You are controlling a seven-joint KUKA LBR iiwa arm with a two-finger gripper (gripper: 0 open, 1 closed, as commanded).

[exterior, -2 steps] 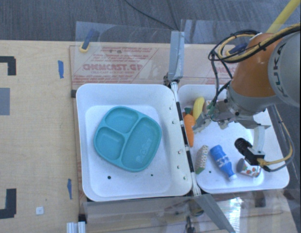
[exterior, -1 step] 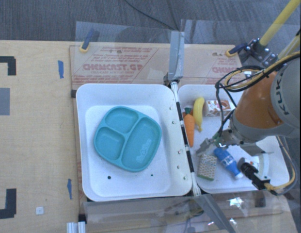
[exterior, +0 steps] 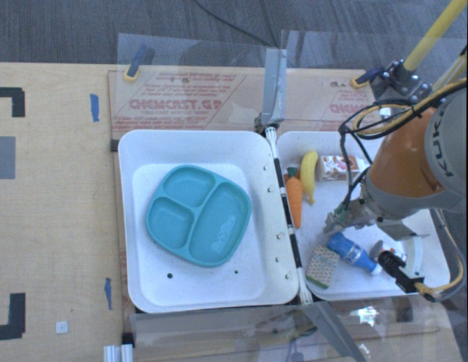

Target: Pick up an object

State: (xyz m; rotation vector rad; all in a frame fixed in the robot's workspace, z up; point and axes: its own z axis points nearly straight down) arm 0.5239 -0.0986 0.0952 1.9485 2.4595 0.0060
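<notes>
Left bin (exterior: 136, 202): teal divided plate (exterior: 199, 214) lying flat at centre. Right bin (exterior: 324, 138): carrot (exterior: 295, 200) along left wall, banana (exterior: 308, 173) just beside it, small snack packet (exterior: 335, 167) further right near back. Gripper (exterior: 341, 219) low over bin middle, whether open or closed cannot tell. Blue bottle (exterior: 352, 251) lies tilted just below gripper, near front. Patterned sponge (exterior: 322, 267) at front left, beside bottle.

The pale wooden surface (exterior: 53, 225) carries two shallow white bins side by side — the left bin (exterior: 143, 277) at 9 o'clock of the right bin (exterior: 324, 145) — their rims touching, with blue tape marks (exterior: 94, 107) at 10 o'clock.
</notes>
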